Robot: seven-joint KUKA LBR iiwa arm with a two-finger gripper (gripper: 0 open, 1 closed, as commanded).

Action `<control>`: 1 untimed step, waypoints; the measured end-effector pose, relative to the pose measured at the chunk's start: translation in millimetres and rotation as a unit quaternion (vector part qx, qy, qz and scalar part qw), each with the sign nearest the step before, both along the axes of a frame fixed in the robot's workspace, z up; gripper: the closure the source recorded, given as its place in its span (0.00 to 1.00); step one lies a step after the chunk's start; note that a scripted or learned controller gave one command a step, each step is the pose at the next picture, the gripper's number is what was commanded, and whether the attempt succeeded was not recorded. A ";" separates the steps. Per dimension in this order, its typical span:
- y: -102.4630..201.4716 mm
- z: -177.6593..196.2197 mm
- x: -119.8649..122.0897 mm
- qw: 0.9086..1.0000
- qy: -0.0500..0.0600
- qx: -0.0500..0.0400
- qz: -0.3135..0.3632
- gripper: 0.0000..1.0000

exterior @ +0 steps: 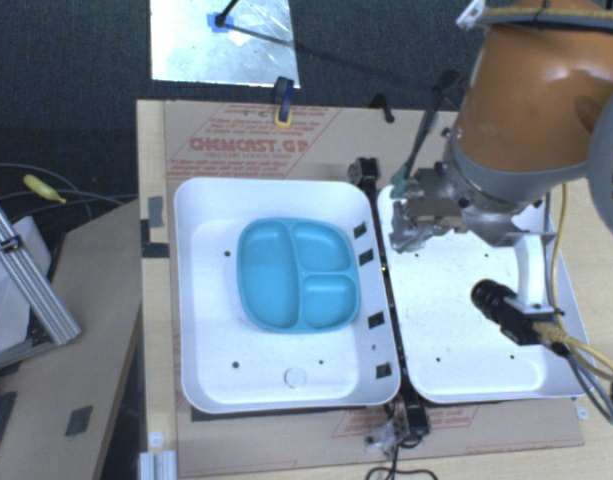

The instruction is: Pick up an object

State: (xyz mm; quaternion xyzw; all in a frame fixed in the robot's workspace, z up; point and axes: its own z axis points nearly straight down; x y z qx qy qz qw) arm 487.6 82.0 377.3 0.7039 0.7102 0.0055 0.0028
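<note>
Blue plastic plate with three compartments (298, 274) lies flat in the middle of the left white bin (201, 368), at the frame's centre. Right of it, the grey metal gripper (411, 220) hangs over the upper-left corner of the right white bin (466, 378). Whether it is wide or narrow cannot be told.

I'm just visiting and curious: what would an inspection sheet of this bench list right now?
Surface: left bin and right bin, white, side by side on printed cardboard.
Job's things: blue divided plate lying flat in the left bin.
Clutter: nothing seen.
Grippers: end effector over the right bin's far left corner.
Cables: loose wires at the bins' near joint.
Surroundings: foil sheet, metal frame.
</note>
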 end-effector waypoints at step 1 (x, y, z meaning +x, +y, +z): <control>-54.3 26.4 24.5 1.000 0.003 -0.002 -0.006 1.00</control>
